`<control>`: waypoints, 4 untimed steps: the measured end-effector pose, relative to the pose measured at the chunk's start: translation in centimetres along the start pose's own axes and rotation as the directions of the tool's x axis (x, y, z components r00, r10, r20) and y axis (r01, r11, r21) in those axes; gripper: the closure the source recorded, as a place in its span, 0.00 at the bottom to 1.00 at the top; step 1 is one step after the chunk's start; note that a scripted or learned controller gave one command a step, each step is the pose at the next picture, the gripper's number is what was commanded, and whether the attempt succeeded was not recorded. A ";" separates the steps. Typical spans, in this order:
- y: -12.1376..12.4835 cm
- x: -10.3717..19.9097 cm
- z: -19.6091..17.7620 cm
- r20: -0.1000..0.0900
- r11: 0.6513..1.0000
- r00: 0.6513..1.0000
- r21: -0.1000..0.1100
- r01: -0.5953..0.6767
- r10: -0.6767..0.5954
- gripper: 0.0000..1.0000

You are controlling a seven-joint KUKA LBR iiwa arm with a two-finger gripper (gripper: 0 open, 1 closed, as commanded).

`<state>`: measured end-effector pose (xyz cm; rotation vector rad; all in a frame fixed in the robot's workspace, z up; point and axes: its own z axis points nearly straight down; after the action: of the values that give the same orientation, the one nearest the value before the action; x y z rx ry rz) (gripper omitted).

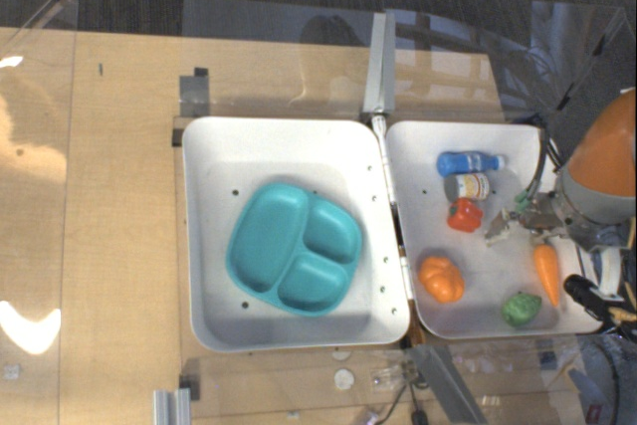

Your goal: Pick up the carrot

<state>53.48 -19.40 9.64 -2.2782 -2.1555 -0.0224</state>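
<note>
Because the carrot point(546, 275) lies close to the right bin's point(428, 139) far wall, just beside the gripper point(513, 222), a closing grasp could be fouled by that wall; whether the gripper is spread cannot be told

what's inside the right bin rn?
Right bin holds a blue bottle, small jar, red pepper, orange fruit, green item, carrot. The arm covers its right edge.
</note>
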 end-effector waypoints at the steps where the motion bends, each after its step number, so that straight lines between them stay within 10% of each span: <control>1: 0.8 0.1 0.6 0.003 0.998 0.998 -0.002 0.060 -0.060 0.00; 2: 1.2 -0.1 -0.7 0.014 0.998 0.998 -0.017 0.065 -0.064 1.00; 3: 1.3 0.2 -0.7 0.011 0.998 0.998 -0.016 0.068 -0.067 0.00; 4: -1.7 -0.1 0.5 0.002 0.999 0.999 -0.011 0.041 -0.041 0.00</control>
<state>51.77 -19.38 9.13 -2.2402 -2.2085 -0.0332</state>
